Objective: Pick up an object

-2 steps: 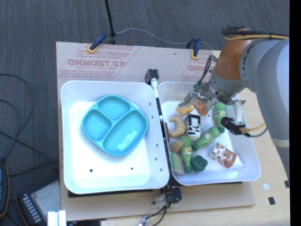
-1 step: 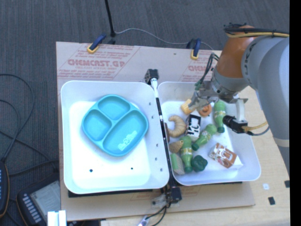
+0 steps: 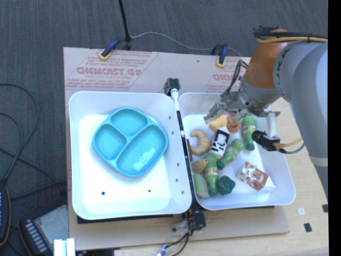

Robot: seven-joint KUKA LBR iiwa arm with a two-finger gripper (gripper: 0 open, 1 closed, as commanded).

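The right bin holds a heap of toy food: a tan croissant, a black-and-white card, a yellow piece, an orange piece, several green bottles such as one at the back, a green pepper and a brown-red packet. My gripper hangs low over the back of this bin, just above the yellow and orange pieces. The wrist hides how it meets them.
The left bin carries a light blue divided plate. A black clip sits at the back between the bins. Cables trail from the wrist over the right bin's right side.
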